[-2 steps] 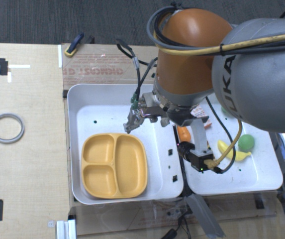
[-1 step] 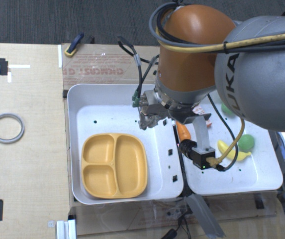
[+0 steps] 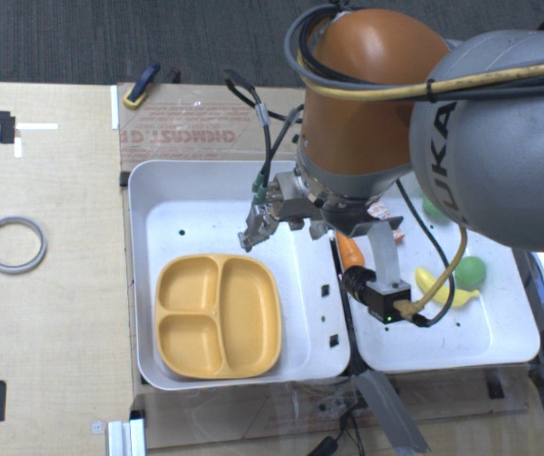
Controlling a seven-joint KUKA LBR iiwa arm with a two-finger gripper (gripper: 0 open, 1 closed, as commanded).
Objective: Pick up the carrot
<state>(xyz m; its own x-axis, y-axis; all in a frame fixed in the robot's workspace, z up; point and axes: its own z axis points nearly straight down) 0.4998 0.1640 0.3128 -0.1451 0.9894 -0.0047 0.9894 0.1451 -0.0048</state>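
Arm (image 3: 423, 93) leaning in from right, hanging over seam between bins. Gripper (image 3: 347, 226) hovering low over bins' shared edge; jaw state hidden under wrist, cannot tell. Carrot (image 3: 350, 251) lying at left bin's (image 3: 148, 207) right edge, just below gripper, partly covered. Yellow tray (image 3: 219, 314) sitting in left bin. Banana (image 3: 442, 288) and green ball (image 3: 470, 271) resting in right bin (image 3: 442, 350). Tape roll (image 3: 13, 244) lying on bench (image 3: 44, 350).

A divided plate (image 3: 219, 316) lies in the left bin (image 3: 148, 255); the carrot (image 3: 349, 250) lies by the right bin's (image 3: 509, 340) left wall.
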